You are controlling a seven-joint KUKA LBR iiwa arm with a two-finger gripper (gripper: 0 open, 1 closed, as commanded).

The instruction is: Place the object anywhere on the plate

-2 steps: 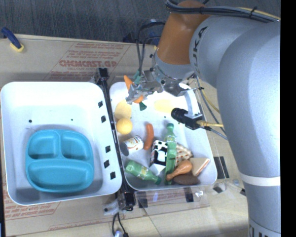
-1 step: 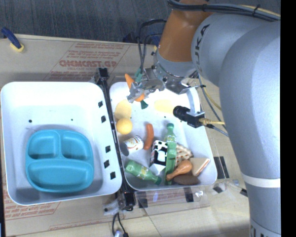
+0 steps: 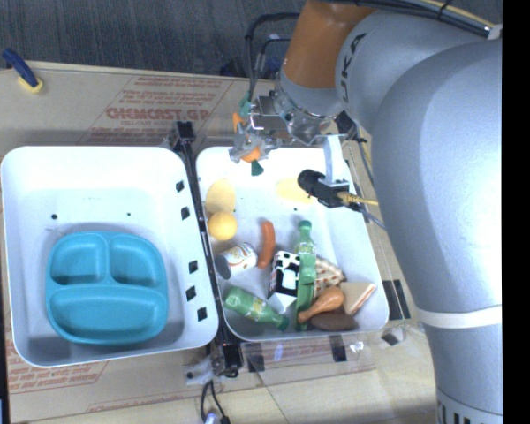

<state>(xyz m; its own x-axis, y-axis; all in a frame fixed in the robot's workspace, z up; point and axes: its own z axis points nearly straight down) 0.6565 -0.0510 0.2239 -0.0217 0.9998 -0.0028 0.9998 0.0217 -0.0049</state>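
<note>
jaws (image 3: 250, 145) hover over the right bin's (image 3: 362, 237) far edge, clamped on a small orange piece (image 3: 255, 155); blue plate (image 3: 108, 288) sits in the left bin (image 3: 26, 237)

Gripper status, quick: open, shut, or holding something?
Gripper: shut on a small orange object, above the far end of the right bin.

Bright, even overhead light is washing the white bins (image 3: 26, 237) nearly featureless, while soft shadows are pooling beside the blue plate (image 3: 106, 290). The grey arm (image 3: 433, 148) is looking slightly blurred and grainy.
</note>
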